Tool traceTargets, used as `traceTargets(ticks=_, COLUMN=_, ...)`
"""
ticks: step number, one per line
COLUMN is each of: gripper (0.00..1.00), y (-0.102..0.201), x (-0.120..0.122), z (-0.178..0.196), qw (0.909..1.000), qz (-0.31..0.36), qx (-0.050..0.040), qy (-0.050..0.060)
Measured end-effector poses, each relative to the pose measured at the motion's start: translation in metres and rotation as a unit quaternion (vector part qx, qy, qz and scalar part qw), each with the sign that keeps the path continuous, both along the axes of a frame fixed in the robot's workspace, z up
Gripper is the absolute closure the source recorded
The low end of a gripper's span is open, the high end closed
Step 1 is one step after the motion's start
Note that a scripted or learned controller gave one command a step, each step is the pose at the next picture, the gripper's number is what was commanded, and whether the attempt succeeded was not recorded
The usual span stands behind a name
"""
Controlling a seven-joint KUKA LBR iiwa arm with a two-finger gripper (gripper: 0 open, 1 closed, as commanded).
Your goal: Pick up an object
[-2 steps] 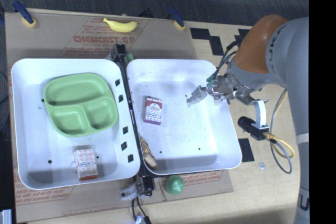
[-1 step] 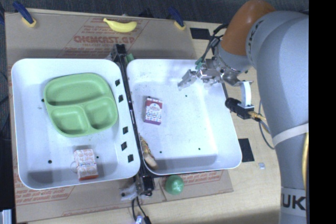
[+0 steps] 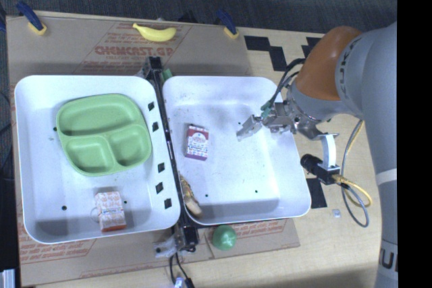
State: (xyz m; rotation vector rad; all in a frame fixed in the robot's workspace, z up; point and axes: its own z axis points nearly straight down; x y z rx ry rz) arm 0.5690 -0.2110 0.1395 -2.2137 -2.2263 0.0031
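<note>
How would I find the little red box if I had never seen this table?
Look at the two white bins; take the right bin, the one the gripper hangs over. The red box lies flat near its left side. The other small box is paler and lies in the left bin, below a green tray.

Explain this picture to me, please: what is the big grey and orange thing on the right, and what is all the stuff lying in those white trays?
That is a robot arm, seen by a camera fixed above the bench and looking down at a slant. At its tip is a two-finger gripper for picking things up; it hangs over the right bin with nothing between its fingers. In that bin lies a small red and white box. The left bin holds a green divided plate and a small wrapped packet. Outside the bins, a toy banana lies on the cardboard behind them and a green ball in front.
</note>
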Motion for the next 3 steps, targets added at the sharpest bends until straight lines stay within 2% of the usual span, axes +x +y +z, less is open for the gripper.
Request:
traceTargets(ticks=1, gripper=0.00, y=0.000, x=-0.074, z=-0.012, qw=1.0000, qz=0.000, qx=0.0001, qy=0.000)
traceTargets(ticks=2, gripper=0.00, y=0.001, x=0.031, z=-0.048, qw=1.0000, qz=0.000, qx=0.0008, qy=0.000)
traceTargets(ticks=3, gripper=1.00, y=0.001, x=0.031, z=-0.037, qw=1.0000, qz=0.002, qx=0.0010, qy=-0.001)
